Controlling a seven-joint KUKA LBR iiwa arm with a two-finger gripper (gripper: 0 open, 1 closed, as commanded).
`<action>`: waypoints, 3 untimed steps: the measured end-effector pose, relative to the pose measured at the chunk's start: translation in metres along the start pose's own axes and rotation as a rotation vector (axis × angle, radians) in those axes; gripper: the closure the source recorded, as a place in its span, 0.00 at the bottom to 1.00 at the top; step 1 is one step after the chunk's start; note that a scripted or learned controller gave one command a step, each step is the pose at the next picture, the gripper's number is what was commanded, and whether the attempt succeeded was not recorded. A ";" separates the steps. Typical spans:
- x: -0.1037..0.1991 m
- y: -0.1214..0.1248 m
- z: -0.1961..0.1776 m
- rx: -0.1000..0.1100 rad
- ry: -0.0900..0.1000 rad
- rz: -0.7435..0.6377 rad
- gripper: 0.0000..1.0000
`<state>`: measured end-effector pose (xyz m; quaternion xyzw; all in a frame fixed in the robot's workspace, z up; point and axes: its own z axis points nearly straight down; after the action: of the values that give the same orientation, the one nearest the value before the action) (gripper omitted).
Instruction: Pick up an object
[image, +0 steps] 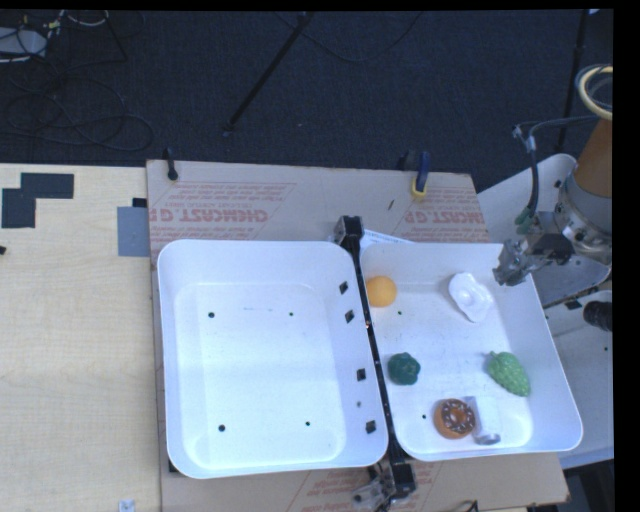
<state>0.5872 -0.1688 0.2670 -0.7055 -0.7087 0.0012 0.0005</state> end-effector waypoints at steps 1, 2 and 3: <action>0.000 0.000 -0.009 0.002 0.000 -0.005 1.00; 0.001 0.000 -0.019 0.003 -0.001 -0.012 1.00; -0.014 0.034 0.009 0.000 0.000 0.000 1.00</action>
<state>0.6216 -0.1827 0.2583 -0.7056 -0.7086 0.0011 0.0006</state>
